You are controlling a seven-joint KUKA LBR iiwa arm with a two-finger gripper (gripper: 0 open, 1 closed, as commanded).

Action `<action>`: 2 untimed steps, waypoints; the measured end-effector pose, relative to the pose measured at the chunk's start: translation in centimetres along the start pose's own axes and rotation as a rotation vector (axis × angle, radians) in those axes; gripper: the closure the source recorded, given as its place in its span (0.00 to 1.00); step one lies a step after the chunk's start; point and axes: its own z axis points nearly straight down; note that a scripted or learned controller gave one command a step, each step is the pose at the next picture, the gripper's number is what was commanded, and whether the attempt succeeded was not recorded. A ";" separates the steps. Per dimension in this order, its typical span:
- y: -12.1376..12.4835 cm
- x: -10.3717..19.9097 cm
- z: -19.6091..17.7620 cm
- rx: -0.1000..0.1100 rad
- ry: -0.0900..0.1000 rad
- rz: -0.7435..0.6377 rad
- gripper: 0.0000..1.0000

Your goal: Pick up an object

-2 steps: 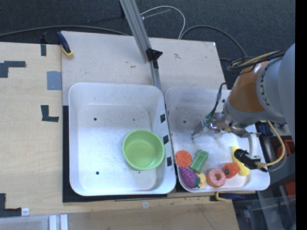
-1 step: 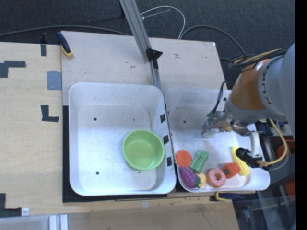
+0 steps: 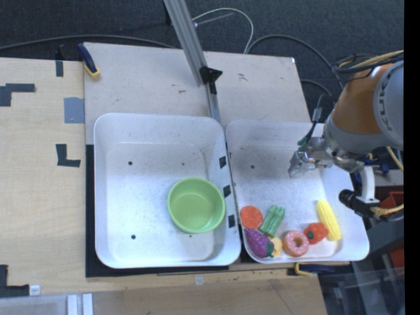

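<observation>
On the bench (image 3: 151, 84), seen from above at a slant: two shallow white bins side by side, touching along their inner rims. Left bin (image 3: 118, 136), holding a green bowl (image 3: 195, 205), upright, near its front right corner, apart from the walls. Right bin (image 3: 262, 143), with a cluster of toy foods gathered along its front edge: an orange tomato (image 3: 251, 216) at the left of the row, a green bundle of beans (image 3: 273, 219) just beside it and touching, a purple bunch of grapes (image 3: 258, 243) in front of both, a pink doughnut (image 3: 296, 243) near the front rim, a small red pepper (image 3: 317, 232) just right of the doughnut, and a yellow ear of corn (image 3: 329, 219) lying tilted near the right wall. Reaching in from the right, a grey arm with an orange band (image 3: 357, 107) above the wrist. Gripper (image 3: 296, 169) over the middle of the right bin, toward its right side, well apart from the toy foods and holding nothing visible; jaws too small and blurred to tell whether apart or together. Behind the bins, a slanted grey metal pole (image 3: 187, 31) ending at a black clamp (image 3: 210, 75) near the bins' shared rim, plus loose cables (image 3: 230, 15) on the dark floor beyond the bench.
</observation>
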 end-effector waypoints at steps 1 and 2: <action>0.2 -0.4 -6.3 -0.001 0.000 0.000 1.00; 0.7 -0.5 -10.6 0.001 0.001 -0.001 1.00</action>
